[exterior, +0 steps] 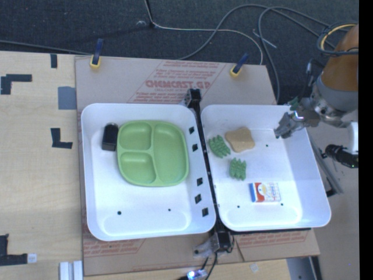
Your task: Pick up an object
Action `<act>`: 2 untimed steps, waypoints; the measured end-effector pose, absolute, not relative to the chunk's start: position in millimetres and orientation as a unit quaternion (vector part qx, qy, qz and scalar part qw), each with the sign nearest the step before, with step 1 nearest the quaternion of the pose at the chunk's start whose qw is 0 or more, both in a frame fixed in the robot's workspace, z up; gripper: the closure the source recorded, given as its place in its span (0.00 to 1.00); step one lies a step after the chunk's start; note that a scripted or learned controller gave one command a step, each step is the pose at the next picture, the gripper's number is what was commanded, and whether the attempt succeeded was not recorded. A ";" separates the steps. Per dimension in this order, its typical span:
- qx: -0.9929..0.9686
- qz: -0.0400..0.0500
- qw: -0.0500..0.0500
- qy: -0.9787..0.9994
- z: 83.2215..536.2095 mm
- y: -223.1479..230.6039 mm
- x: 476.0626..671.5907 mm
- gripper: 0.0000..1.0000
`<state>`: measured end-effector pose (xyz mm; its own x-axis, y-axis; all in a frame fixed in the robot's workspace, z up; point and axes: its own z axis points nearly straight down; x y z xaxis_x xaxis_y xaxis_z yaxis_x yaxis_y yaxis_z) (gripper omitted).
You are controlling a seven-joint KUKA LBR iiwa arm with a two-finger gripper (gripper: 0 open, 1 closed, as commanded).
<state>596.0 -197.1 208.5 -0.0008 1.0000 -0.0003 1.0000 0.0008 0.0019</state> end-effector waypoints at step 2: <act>0.705 -0.001 -0.001 0.709 211.9 -97.8 586.6 1.00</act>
